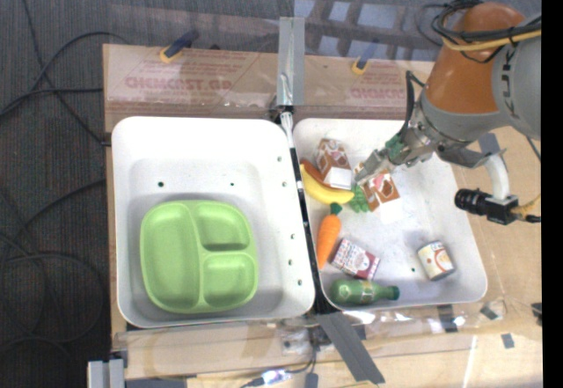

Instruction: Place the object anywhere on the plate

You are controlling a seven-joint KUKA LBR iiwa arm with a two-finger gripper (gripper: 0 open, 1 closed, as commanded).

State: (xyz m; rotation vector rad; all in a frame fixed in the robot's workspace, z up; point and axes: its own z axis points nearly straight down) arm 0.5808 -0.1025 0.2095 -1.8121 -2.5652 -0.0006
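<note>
A light green divided plate (pixel 199 254) lies in the left bin (pixel 158 144). The right bin (pixel 457 228) holds several toy foods: a yellow banana (pixel 320 191), an orange carrot (pixel 328 237), a brown and white gingerbread-house piece (pixel 332 159), a brown carton (pixel 381 191), a red and white carton (pixel 354 259), a green bottle (pixel 364 292) and a small can (pixel 435 259). My gripper (pixel 376 164) hangs low over the right bin, just above the brown carton and right of the gingerbread piece. Its fingertips are too small to read.
A metal divider (pixel 288 69) runs between the bins at the back. Cardboard (pixel 193 83) lines the bench behind the bins. A black cylindrical fixture (pixel 479 200) sticks in at the right bin's right edge. Cables (pixel 53 105) lie on the floor at the left.
</note>
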